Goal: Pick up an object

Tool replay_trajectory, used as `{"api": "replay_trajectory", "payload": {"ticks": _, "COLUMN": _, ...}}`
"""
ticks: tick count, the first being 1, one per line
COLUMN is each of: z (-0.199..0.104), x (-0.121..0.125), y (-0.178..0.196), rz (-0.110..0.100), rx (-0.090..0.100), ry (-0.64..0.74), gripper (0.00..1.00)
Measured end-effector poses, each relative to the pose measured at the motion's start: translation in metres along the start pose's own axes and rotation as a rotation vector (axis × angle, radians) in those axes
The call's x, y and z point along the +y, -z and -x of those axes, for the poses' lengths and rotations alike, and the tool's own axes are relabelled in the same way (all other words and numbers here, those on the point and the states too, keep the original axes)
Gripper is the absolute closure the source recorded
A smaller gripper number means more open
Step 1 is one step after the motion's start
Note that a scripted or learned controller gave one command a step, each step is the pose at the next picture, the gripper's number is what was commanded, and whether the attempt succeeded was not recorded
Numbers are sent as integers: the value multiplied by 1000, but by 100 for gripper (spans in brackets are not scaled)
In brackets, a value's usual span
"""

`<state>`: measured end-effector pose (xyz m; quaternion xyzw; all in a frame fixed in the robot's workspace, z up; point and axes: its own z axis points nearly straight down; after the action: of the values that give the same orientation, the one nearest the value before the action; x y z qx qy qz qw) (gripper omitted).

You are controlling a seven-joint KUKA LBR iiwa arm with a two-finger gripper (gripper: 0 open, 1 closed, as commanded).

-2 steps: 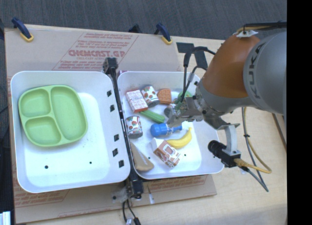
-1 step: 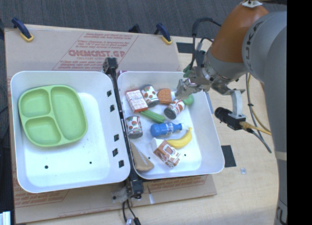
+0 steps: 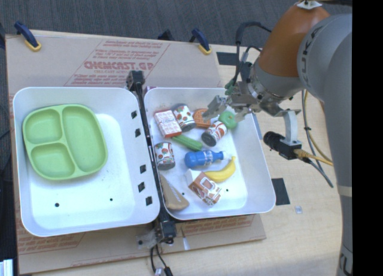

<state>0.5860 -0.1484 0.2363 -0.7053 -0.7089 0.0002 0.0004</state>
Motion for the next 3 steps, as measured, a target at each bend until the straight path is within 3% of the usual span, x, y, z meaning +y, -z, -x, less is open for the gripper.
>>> {"api": "replay_trajectory", "payload": {"ticks": 1, "z": 40, "x": 18, "y": -142, "rz": -4, "rx": -1, "ry": 1, "gripper": 0}}
{"api": "replay_trajectory", "payload": {"ticks": 2, "z": 40, "x": 19, "y": -131, "rz": -3, "rx": 0, "ry": 4, "gripper": 100}}
{"api": "replay_trajectory", "payload": {"ticks": 3, "z": -19, "x": 17, "y": -46, "rz": 1, "rx": 1, "ry": 1, "gripper": 100}}
